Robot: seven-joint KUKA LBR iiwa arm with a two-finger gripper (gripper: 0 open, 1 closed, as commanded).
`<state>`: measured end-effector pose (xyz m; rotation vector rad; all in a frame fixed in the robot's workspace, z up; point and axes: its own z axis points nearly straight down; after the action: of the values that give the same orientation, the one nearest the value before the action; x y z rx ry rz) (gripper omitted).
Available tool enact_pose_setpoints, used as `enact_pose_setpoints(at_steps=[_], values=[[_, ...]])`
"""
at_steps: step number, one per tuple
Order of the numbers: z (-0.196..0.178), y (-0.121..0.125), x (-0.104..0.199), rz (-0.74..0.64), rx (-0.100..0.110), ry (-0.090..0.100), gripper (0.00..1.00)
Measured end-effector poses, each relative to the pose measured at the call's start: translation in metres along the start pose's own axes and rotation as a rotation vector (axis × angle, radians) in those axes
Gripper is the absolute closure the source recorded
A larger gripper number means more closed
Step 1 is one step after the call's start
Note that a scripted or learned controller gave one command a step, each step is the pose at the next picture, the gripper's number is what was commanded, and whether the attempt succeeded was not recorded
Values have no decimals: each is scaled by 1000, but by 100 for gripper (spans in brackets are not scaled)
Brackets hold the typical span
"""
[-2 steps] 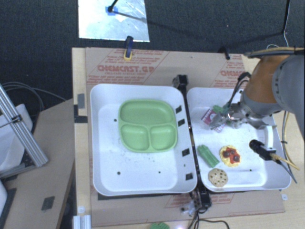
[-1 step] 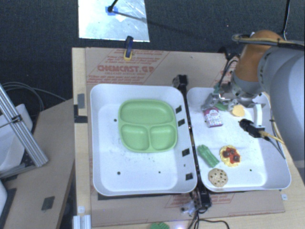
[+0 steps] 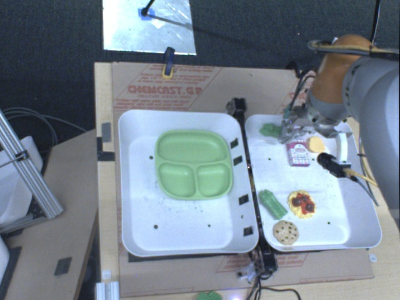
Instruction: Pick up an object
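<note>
Pincer (image 3: 291, 132): low over the right bin (image 3: 359, 230), beside a green piece (image 3: 270, 130); grip state, cannot tell (too blurred)
Left bin (image 3: 134, 230): green divided plate (image 3: 193, 164)

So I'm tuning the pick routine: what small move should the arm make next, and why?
Probably a short descent straight down: the gripper hangs at the right bin's far end, between the green piece and the pink packet, with nothing visibly held.
</note>
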<state>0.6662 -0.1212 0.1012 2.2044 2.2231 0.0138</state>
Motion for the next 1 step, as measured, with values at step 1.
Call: enact_pose_setpoints(at_steps=[1], values=[[3, -3, -3, 0, 9, -5, 0]])
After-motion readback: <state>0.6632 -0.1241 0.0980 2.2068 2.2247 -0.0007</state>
